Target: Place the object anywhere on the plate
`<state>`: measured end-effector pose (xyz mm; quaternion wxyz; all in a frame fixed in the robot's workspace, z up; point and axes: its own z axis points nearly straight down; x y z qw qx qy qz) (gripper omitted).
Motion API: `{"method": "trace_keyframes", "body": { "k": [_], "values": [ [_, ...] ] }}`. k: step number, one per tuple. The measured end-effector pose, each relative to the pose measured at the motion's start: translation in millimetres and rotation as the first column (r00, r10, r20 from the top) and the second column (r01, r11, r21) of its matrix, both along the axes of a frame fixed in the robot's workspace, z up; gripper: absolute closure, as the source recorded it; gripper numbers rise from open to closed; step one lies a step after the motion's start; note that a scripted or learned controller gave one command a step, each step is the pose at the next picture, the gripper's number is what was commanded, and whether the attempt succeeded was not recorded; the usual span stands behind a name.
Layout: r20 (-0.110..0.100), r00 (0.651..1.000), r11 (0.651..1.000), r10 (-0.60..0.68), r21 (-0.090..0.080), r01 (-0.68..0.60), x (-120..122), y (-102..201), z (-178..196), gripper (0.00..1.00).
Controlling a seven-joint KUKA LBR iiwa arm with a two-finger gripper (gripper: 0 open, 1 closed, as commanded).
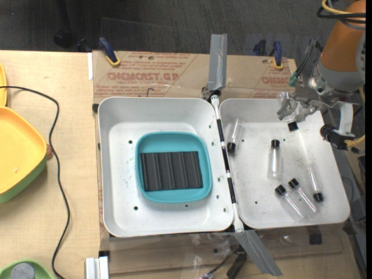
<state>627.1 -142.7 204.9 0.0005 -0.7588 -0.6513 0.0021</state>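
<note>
Vials in the right bin [325, 214]: clear tubes with black caps, all lying flat. One [232, 133] rests against the left wall. One [274, 157] lies mid-bin. Three more [297, 195] cluster near the front right corner, close together.

Gripper [289, 110] hangs over the back right of that bin, near a small black cap [292, 126]. Whether it is open, closed or gripping anything: cannot tell.

Teal plate [173, 145], ridged dark centre, sits in the left bin [116, 156], well apart from every vial.

Judgement: light, rigid, smooth, prone to roll; likely brittle if glass. Mid-bin vial is most isolated. Grip across the barrel mid-length, jaws square to its axis.
</note>
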Motion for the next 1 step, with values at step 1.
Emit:
{"method": "trace_keyframes", "body": {
  "k": [1],
  "values": [
    [0.001, 1.0, 1.0, 0.0, 0.0, 0.0, 0.1, 0.0, 0.3, 0.0]
  ]
}}
